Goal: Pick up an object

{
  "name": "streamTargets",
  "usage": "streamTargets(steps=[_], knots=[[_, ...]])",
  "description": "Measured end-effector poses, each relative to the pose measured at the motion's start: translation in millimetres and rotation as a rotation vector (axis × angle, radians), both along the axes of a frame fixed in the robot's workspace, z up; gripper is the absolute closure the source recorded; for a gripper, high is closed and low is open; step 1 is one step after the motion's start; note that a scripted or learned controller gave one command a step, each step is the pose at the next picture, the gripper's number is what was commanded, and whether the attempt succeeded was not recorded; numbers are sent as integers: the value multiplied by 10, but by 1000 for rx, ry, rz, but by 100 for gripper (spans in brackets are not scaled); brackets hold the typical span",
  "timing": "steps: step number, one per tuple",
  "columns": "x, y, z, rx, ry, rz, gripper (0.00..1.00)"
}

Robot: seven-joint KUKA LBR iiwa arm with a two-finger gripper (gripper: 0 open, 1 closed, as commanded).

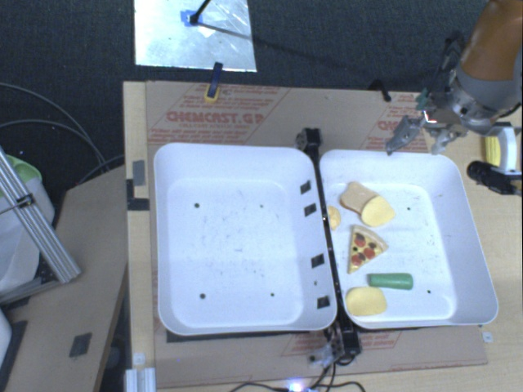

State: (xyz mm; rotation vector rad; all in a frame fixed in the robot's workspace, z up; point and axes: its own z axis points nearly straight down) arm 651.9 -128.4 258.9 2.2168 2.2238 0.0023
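Camera view from above takes in two white bins side by side on a brown board, and everything here is placed against the right bin. The arm hangs over that bin's far right corner, its orange band above a grey wrist, and the gripper sits just past the bin's far rim, above the board and not over the bin floor. Its two fingers point down and stand apart, with nothing between them, so the hand is open and holds no object. Inside the right bin, toward its left half, lie the things to pick: a tan bread piece near the far side, a yellow round slice touching it, a pizza slice at the middle, a green stick just nearer than that, and a yellow lump close to the near rim. A small yellow piece rests against the bin's left wall. The left bin adjoins the right bin's left wall.
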Motion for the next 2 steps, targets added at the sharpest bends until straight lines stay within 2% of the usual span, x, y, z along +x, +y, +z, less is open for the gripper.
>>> streamTargets(steps=[1, 2], knots=[[-542, 299, -1492, 5, 18, -2, 0], [-1135, 283, -1766, 2, 8, -4, 0]])
